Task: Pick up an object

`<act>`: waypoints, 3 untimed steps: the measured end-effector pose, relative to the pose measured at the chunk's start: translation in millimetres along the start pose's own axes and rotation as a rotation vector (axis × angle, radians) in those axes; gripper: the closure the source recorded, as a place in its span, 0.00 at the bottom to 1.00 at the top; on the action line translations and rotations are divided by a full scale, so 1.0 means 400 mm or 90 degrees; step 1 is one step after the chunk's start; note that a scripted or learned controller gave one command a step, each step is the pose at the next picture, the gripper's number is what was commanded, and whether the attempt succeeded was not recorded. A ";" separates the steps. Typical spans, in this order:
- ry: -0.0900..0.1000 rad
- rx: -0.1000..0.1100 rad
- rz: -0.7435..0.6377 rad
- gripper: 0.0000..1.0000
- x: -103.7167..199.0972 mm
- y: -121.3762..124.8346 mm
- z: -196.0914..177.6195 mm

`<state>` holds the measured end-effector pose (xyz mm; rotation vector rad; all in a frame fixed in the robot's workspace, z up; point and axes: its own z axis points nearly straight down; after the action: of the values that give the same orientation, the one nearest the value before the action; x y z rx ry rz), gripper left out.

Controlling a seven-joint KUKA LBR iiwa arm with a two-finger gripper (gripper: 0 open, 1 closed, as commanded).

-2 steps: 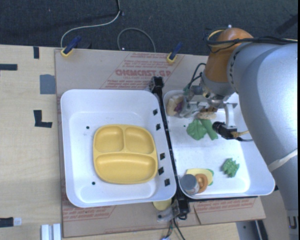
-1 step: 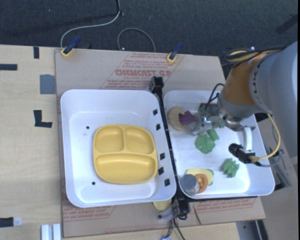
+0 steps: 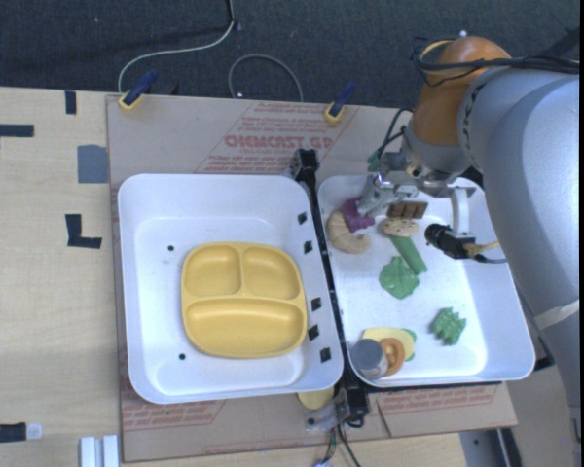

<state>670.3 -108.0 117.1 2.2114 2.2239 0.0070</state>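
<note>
My gripper point(image 3: 382, 195) hangs low over the back left part of the right bin point(image 3: 496, 358). Just below it lies a small purple object point(image 3: 358, 213), touching or almost touching the gripper's tip. A tan round piece point(image 3: 345, 234) rests beside the purple one, against the bin's left wall. A brown and cream piece point(image 3: 403, 220) lies right under the wrist. Further forward lie a green leafy piece point(image 3: 400, 274), a small green piece point(image 3: 449, 325) and a grey can on orange and yellow slices point(image 3: 379, 352).
The left bin point(image 3: 146, 222) holds a yellow divided plate point(image 3: 243, 298). A black divider with clips point(image 3: 316, 270) runs between the bins. The grey arm with its orange band point(image 3: 457, 76) covers the right bin's back right corner. A black cable point(image 3: 457, 244) trails by the wrist.
</note>
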 end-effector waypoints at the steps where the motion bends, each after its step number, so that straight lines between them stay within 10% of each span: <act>1: -0.003 0.002 0.003 0.00 0.001 0.001 0.065; 2: -0.001 -0.001 0.006 0.00 -0.151 -0.092 0.060; 3: -0.003 -0.001 0.001 0.00 -0.080 0.004 0.068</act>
<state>672.3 -140.0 90.0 2.2108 2.2183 0.0047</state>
